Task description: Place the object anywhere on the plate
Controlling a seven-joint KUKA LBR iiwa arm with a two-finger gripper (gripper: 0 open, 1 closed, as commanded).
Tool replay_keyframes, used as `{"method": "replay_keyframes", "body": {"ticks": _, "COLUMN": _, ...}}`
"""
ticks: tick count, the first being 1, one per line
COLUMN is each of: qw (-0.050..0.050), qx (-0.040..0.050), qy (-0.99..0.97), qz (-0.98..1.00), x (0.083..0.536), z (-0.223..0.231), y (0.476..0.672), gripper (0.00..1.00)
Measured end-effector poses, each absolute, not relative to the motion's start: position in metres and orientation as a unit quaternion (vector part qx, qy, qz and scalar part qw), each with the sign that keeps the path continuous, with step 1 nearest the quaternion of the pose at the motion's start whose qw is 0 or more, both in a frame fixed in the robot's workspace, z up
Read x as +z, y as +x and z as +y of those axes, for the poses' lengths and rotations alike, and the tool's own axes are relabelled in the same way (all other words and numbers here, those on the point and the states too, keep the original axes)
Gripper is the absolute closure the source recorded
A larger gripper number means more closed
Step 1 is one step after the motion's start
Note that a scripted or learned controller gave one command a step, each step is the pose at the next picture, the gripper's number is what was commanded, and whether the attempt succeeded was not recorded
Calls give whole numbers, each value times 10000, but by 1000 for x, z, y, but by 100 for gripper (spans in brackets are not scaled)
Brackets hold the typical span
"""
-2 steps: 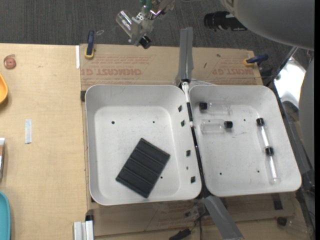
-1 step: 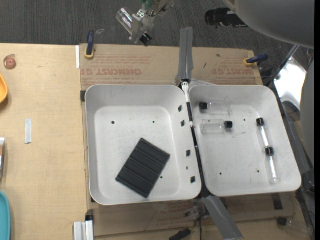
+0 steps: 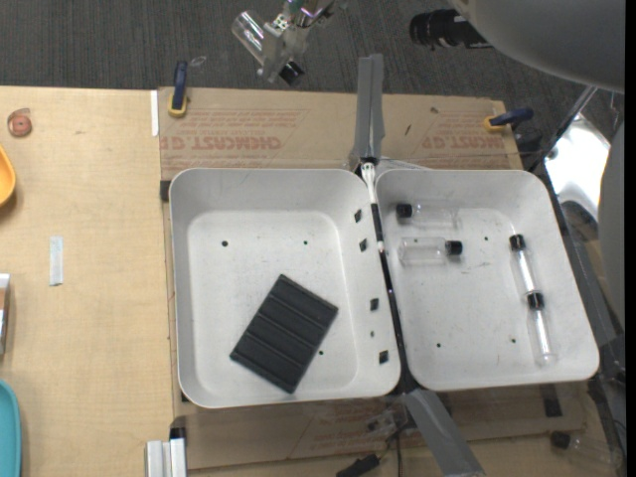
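A black ridged plate [image 3: 286, 332] lies slanted on the floor of the left bin [image 3: 199, 197], toward its front. My gripper [image 3: 282, 40] is high at the top of the camera view, beyond the far rim of the left bin and over the cardboard. It is shut on a clear tube [image 3: 251, 32] with a dark cap, which hangs slanted between the fingers. The tube is well away from the plate and far above it.
The right bin [image 3: 556, 217] holds several clear tubes with black caps: one [image 3: 405, 210] at the back left, one [image 3: 432, 252] near the middle, and two [image 3: 530, 288] end to end along the right wall. Clamps [image 3: 179, 89] grip the cardboard's back edge.
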State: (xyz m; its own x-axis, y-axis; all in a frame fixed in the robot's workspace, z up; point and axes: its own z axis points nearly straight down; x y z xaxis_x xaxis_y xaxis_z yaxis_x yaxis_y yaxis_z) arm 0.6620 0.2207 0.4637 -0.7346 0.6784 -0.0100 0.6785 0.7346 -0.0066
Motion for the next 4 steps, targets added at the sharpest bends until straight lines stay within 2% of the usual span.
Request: {"method": "replay_keyframes", "body": {"ticks": 4, "qw": 51, "qx": -115, "qy": 3619, "qz": 9321, "x": 491, "z": 224, "y": 666, "gripper": 100}}
